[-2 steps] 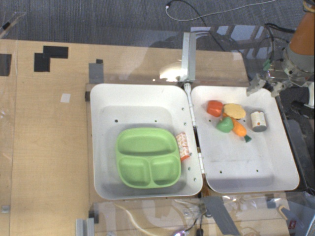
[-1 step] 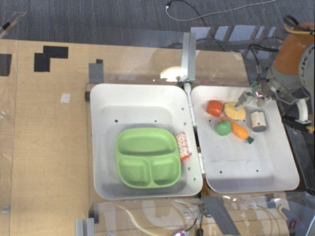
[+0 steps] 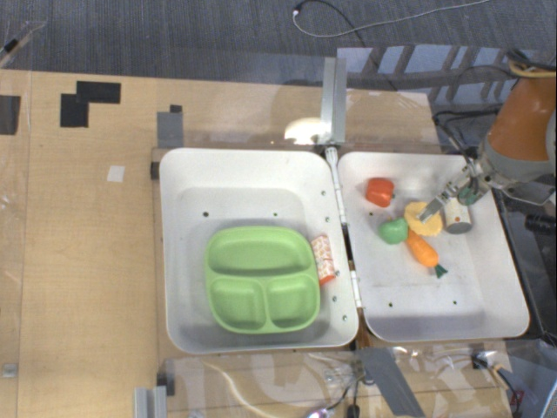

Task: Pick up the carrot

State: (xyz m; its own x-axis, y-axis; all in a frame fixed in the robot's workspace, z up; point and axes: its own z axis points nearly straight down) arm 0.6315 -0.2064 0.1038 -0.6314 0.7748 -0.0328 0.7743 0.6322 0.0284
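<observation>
Carrot (image 3: 423, 252) just below tool (image 3: 432, 213)

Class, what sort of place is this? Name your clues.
Probably a robotics lab bench: two white bins side by side, toy food such as a carrot, and loose cables behind.

Wooden bench (image 3: 78, 259) bearing two bins (image 3: 252, 190)
</observation>
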